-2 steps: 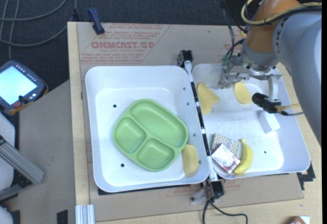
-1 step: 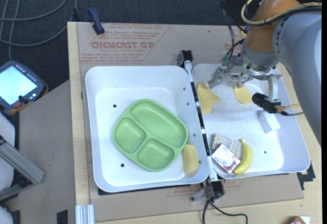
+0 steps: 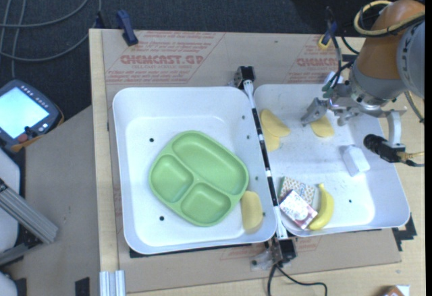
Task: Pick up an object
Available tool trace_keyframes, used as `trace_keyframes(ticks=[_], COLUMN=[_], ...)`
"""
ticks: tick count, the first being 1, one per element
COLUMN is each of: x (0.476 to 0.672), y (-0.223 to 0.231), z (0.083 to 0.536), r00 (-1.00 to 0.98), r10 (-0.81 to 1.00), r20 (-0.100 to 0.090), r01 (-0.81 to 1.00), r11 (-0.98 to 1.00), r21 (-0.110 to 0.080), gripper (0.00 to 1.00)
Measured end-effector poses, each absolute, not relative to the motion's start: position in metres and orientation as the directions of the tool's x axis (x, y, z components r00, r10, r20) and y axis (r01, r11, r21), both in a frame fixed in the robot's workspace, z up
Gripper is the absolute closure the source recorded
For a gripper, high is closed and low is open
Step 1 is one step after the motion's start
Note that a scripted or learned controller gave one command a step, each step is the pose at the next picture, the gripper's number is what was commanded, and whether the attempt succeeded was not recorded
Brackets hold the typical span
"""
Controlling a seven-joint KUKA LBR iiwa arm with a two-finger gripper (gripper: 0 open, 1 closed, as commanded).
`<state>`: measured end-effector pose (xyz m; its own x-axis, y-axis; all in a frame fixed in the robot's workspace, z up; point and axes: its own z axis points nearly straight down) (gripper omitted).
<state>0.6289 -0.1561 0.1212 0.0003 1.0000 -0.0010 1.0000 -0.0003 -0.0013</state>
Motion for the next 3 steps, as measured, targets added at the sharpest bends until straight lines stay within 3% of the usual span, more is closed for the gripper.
trace_keyframes(ticks=[1, 2, 3], x=[0.634, 0.657, 0.663], y=[-0.196, -0.139, -0.184], z=[0.085, 0.085, 0.085], r00=[0.0, -0.001, 0.0], r10=[1.0, 1.0, 1.0], r20=[-0.002, 0.0, -0.002], r01=[1.0, 1.0, 1.0], r11=[0.0, 0.001, 0.0], r21=[0.0, 0.002, 0.002], gripper=[0.0, 0.0, 0.0])
